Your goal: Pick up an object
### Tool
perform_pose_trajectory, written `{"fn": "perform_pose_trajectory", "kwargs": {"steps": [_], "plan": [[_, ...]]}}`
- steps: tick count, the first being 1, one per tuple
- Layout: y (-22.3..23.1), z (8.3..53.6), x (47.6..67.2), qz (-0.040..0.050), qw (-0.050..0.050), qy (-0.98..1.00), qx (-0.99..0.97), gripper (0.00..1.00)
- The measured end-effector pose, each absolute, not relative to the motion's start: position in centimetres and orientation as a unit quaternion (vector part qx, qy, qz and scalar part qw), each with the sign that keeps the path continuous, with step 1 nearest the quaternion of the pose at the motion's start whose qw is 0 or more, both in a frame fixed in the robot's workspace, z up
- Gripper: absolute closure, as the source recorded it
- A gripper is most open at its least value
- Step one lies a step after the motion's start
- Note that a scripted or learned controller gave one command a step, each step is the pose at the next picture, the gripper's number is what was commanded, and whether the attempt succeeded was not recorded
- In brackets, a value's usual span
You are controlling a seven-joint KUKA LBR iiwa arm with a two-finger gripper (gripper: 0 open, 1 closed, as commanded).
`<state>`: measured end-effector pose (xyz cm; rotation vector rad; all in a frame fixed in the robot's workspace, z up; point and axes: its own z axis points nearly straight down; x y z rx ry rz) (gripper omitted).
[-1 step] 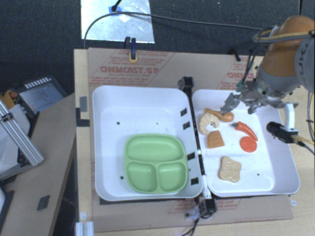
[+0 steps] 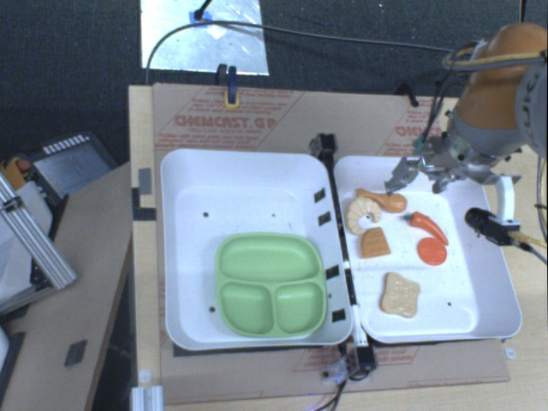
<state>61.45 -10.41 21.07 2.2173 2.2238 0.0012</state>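
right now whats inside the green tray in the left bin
Nothing visible in the green tray: all three compartments show bare green. It sits flat in the left bin, so the bin floor beneath it is hidden.

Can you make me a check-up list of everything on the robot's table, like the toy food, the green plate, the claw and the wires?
Surface: bench bearing two white bins, left bin and right bin.
Job's things: in the right bin, chicken leg, shrimp, chili pepper, tomato slice, orange wedge, cracker.
Clutter: green divided plate in left bin.
Grippers: gripper open, above the chicken leg, holding nothing.
Cables: black cable behind the bins.
Surroundings: dark floor, foil sheet.
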Motion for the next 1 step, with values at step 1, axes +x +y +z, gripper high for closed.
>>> {"fn": "perform_pose_trajectory", "kwargs": {"steps": [1], "plan": [[-10.48, 16.86, 61.80, -0.0007, -0.001, 0.708, 0.706, 0.00]]}}
